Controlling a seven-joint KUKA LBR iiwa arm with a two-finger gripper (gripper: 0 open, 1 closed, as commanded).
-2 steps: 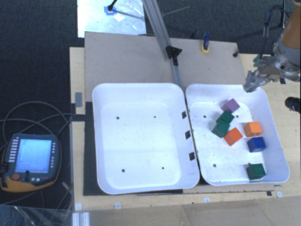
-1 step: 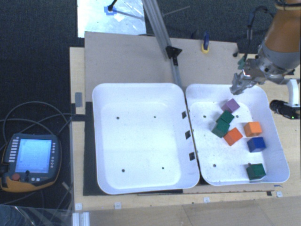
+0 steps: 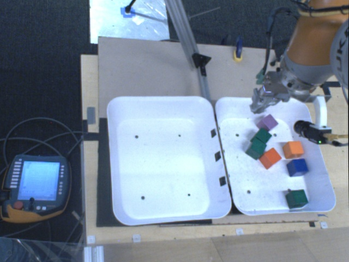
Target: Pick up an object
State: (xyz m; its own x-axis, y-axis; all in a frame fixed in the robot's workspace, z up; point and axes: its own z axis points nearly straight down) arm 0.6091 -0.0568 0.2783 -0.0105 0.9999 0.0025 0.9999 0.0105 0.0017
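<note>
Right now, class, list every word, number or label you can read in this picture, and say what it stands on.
No text can be read.
Teach pendant: its lit screen and buttons are too blurred to read.
Coloured blocks, such as the purple block: plain faces without markings.

Grey arm with orange band (image 3: 316, 31): cut off by top and right edges. Gripper (image 3: 263, 103) blurred; finger state unreadable. Purple block (image 3: 267, 122): upper corner hidden under gripper. Grey-and-orange handheld control pendant (image 3: 34, 187): screen text too small to read.
</note>
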